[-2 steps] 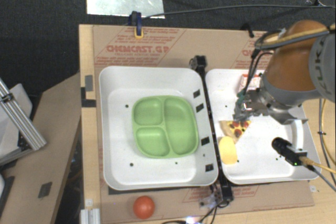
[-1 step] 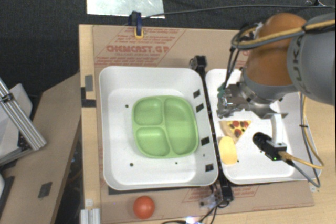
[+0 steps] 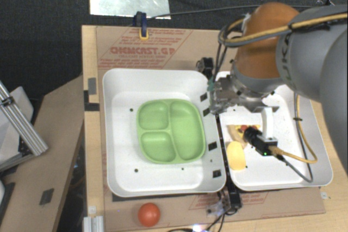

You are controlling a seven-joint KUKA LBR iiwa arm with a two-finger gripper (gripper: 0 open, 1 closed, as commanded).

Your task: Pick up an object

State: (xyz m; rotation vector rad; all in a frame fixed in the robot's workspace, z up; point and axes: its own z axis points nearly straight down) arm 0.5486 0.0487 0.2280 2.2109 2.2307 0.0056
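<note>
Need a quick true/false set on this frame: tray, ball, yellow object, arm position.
1. The green tray sits in the left bin. True.
2. The tray has three compartments. True.
3. The orange ball lies in the right bin. False: it sits on the bench outside both bins, in front of the left bin.
4. The pale yellow object lies on the green tray. False: it lies in the right bin.
5. The arm reaches over the right bin. True.

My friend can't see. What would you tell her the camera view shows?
A grey and orange robot arm reaches over the right white bin, where a yellow object lies. The left white bin holds a green divided tray, and an orange ball lies outside the bins.
</note>
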